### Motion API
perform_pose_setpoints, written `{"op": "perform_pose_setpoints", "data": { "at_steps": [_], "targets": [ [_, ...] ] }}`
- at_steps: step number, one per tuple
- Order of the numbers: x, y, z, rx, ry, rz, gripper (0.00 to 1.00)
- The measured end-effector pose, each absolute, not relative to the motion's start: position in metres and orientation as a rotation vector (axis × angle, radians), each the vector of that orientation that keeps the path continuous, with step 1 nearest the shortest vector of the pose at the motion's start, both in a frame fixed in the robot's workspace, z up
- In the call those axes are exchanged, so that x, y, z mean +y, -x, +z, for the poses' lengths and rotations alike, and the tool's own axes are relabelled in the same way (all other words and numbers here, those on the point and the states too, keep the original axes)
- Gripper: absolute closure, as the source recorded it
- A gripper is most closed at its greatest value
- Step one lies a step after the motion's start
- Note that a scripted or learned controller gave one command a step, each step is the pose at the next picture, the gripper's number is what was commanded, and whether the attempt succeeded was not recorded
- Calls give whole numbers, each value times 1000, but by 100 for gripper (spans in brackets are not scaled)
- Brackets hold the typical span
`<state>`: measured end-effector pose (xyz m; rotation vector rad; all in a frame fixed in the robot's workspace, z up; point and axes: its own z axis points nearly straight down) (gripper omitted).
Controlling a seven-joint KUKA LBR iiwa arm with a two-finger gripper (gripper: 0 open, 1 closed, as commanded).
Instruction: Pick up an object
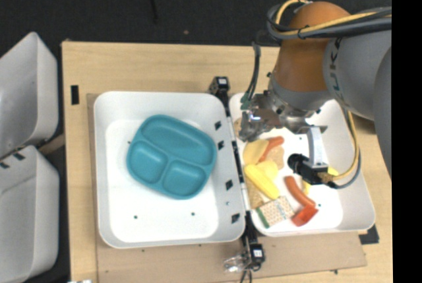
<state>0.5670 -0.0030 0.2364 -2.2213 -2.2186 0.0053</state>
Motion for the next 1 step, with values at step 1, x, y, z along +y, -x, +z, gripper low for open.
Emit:
{"op": "perform_pose_setpoints", "data": {
  "at_steps": [1],
  "targets": [
    [7,-577,233,-2223,2217,4,100]
  ]
}}
